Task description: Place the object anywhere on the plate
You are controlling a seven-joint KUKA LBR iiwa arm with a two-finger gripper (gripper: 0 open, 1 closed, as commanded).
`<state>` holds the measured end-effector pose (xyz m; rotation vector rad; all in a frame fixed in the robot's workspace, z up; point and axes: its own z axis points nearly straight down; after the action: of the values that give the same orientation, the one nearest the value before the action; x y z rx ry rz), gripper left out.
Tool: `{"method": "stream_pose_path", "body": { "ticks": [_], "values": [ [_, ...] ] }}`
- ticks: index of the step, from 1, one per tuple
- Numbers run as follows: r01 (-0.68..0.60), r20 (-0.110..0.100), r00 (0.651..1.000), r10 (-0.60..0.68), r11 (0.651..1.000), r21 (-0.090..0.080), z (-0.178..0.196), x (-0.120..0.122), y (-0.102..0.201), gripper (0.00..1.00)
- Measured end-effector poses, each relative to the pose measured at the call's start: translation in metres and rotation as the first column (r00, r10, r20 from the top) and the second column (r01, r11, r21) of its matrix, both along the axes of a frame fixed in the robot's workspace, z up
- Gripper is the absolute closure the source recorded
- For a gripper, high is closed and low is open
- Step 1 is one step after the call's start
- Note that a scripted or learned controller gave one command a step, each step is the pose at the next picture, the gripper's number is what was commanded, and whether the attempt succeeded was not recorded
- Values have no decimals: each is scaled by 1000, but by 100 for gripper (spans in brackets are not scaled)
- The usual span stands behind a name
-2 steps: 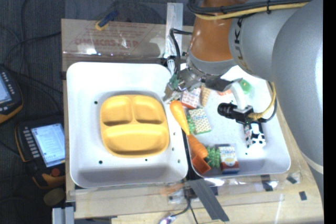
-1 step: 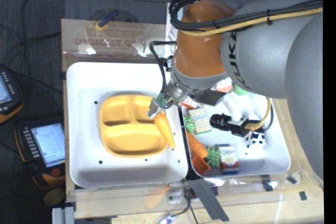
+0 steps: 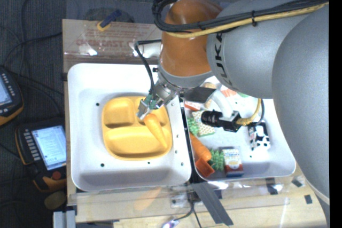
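A yellow divided plate (image 3: 128, 131) lies in the left white bin (image 3: 85, 115). An orange carrot-shaped object (image 3: 155, 126) rests on the plate's right side, slanting down toward its right rim. My gripper (image 3: 146, 108) hangs over the plate's upper right part, its tips right at the carrot's upper end. The view does not let me judge whether the carrot is between the tips or merely lying below them.
The right bin (image 3: 278, 163) holds several toys: a carrot with green leaves (image 3: 206, 157), a small juice carton (image 3: 233, 162), a black-and-white cow figure (image 3: 261, 139) and a green-dotted item (image 3: 195, 126). The arm covers much of that bin. A plastic bag (image 3: 101, 42) lies behind the bins.
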<state>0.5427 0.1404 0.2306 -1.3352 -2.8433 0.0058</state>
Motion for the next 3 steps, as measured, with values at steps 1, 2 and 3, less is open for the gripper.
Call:
{"method": "stream_pose_path", "body": {
  "ticks": [1,2,3],
  "values": [
    [39,3,999,-39,999,1,117,-39,5,100],
    [39,3,999,-39,999,0,117,-39,5,0],
    [203,4,979,-203,979,1,189,-58,8,0]
  ]
}}
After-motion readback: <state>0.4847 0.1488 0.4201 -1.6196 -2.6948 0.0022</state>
